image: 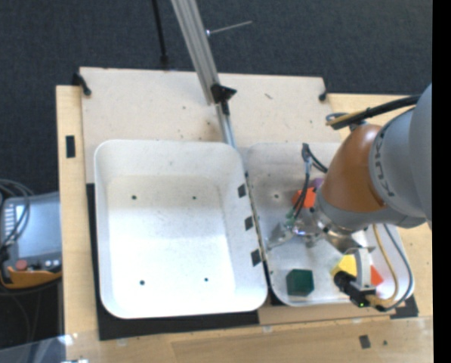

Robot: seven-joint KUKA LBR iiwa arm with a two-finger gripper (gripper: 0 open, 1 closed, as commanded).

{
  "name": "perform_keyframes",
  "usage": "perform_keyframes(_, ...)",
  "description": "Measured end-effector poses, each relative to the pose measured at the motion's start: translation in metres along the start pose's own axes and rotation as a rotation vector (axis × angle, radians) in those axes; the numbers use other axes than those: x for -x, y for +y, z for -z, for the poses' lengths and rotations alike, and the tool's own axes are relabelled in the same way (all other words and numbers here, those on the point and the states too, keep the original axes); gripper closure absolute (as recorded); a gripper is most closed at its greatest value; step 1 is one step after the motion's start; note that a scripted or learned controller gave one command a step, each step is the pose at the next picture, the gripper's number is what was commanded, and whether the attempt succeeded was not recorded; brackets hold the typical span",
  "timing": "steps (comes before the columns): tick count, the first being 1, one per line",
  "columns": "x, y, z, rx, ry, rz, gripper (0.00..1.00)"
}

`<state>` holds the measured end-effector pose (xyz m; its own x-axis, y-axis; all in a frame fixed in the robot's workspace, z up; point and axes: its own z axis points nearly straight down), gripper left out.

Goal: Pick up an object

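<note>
left bin is lying on the bench | right bin is holding a green block near its front wall, an orange piece beside the arm, a yellow object at the right | gripper is hanging over the right bin, fingers state I cannot tell

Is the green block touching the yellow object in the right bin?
Apart. The camera view shows bare white bin floor between the green block and the yellow object.
</note>
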<state>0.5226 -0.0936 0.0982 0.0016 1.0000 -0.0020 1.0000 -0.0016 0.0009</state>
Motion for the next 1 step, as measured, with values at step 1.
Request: perform_keyframes(1,0.0005,0.0015,0.0124,0.005,0.002,-0.008,1.0)
